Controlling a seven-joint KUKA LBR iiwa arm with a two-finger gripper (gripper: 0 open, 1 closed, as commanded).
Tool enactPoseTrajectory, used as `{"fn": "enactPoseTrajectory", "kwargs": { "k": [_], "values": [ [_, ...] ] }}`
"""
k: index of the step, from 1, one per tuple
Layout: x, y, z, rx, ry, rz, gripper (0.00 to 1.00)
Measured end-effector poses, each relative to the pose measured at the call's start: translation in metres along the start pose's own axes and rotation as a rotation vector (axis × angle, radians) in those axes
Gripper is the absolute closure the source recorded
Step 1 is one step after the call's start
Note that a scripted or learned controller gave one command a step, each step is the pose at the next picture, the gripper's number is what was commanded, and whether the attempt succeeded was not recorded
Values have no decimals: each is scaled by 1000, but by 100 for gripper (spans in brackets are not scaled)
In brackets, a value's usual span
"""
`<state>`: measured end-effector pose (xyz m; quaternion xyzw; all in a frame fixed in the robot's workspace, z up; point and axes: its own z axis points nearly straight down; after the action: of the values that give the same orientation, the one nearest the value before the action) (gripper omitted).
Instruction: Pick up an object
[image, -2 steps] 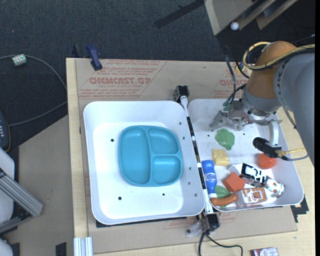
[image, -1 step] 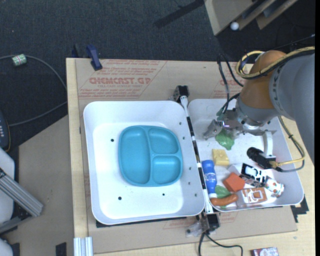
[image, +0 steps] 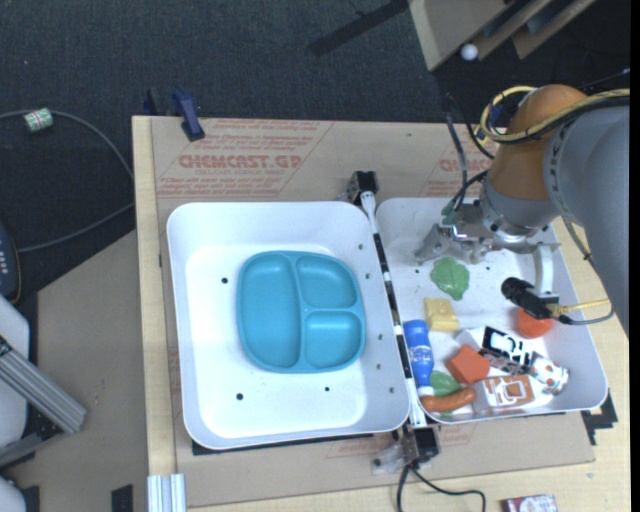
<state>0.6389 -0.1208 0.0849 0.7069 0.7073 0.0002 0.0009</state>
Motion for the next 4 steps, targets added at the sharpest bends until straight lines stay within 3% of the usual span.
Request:
{"fn": "enactPoseTrajectory", "kwargs": {
  "k": [1,2,3,4],
  "values": [
    [18,-17,0,4,2,0,0],
    [-11,16,0,-1,0,0,0],
    [9,-22,0,4,2,1,0],
    [-7,12,0,-1,0,0,0]
  ]
}}
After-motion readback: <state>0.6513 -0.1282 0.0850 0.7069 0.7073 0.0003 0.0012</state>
